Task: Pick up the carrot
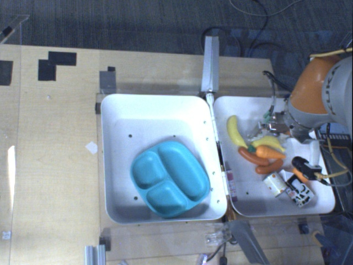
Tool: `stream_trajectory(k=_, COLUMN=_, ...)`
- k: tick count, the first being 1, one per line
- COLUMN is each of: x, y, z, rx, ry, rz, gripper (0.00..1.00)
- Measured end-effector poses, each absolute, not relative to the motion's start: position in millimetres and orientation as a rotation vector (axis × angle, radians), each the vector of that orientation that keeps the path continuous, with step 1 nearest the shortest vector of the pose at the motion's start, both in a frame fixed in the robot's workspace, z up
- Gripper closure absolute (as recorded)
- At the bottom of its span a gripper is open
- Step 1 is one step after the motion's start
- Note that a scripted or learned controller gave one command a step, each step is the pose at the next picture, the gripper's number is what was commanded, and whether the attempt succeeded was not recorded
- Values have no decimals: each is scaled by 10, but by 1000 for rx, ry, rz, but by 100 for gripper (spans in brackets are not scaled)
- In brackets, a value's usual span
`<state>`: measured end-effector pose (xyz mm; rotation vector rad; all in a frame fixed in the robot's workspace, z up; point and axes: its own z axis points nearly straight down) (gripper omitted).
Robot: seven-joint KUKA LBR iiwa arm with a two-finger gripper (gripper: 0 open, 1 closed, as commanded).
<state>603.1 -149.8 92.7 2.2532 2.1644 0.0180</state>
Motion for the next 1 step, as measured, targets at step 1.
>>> stream_trajectory(k=1, x=5570, y=-1594, z=893, rx=2439, ry=1963, rz=15, gripper=0)
